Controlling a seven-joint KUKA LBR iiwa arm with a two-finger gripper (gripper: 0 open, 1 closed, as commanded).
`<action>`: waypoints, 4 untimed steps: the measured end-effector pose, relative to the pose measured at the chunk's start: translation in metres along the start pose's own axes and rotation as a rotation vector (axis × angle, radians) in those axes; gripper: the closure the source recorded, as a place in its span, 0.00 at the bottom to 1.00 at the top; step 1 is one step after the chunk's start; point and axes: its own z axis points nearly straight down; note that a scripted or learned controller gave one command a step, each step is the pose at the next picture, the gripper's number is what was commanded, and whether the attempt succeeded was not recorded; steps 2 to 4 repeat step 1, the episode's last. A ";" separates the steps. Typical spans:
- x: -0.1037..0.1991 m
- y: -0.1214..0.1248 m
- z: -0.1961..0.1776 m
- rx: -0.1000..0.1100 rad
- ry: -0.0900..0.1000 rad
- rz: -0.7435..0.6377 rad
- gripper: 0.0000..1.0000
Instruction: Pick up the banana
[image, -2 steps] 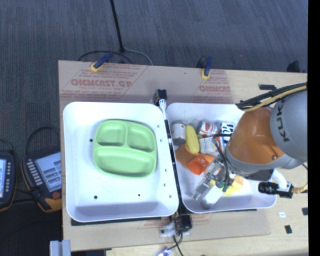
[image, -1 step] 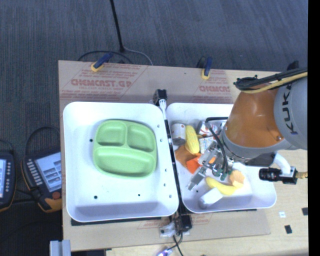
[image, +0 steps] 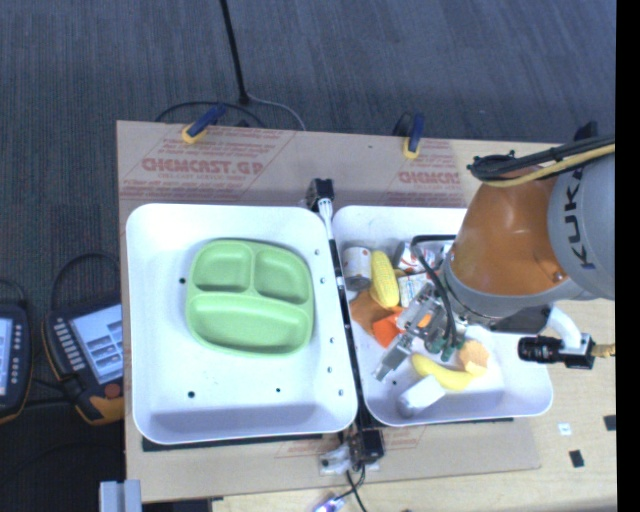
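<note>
The banana (image: 443, 372) lies free near the front of the right bin (image: 530, 400), long axis running ten to four o'clock, just at five o'clock of the gripper (image: 412, 340), whose fingers stand slightly parted, holding nothing.

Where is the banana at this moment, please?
The banana lies in the right bin, near its front edge, just below the gripper and beside a white block.
</note>
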 end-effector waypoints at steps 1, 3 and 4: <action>0.000 0.000 0.000 0.000 0.000 0.000 0.00; 0.000 0.000 0.000 0.000 0.000 0.000 0.00; 0.000 0.000 0.000 0.000 0.000 0.000 0.00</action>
